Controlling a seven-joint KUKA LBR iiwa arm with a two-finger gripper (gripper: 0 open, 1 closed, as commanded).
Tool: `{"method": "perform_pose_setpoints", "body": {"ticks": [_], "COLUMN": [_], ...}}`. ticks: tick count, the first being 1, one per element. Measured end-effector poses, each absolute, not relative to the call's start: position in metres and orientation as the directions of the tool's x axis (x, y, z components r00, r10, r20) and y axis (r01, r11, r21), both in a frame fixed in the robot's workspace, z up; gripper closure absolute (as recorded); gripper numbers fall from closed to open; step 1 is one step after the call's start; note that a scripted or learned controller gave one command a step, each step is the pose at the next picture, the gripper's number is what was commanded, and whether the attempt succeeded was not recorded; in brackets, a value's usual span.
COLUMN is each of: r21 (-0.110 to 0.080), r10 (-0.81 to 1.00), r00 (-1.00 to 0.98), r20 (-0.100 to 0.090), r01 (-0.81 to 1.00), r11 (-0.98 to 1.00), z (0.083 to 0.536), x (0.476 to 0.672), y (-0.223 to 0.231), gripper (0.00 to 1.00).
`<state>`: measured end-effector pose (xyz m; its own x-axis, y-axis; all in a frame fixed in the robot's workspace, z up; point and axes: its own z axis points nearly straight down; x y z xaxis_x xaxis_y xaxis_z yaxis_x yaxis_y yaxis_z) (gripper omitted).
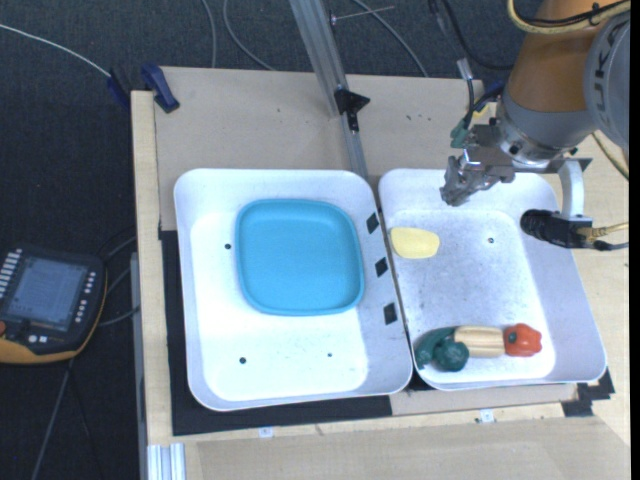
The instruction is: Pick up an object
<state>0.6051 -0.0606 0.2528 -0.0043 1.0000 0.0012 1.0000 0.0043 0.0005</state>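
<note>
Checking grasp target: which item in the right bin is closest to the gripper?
The pale yellow piece, alone near the bin's left wall below the gripper; the green, tan and red items cluster at the near edge.

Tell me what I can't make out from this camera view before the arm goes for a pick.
- Gripper, camera view: fingertips small and dark over the right bin; open or shut can't be told.
- Arm: cut off by the top and right edges.
- Green object, wooden piece, red piece: too small to tell whether joined.
- Yellow object: too small to identify.
</note>
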Motion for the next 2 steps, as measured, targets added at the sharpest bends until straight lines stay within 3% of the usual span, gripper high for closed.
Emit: {"method": "perform_pose_setpoints", "body": {"ticks": [2], "r21": [-0.001], "r10": [1.000], "r00": [-0.004], "r20": [0.001], "r01": [1.000], "r11": [0.004], "z": [0.242], "x": [0.625], "y": [0.037], "gripper": [1.00]}}
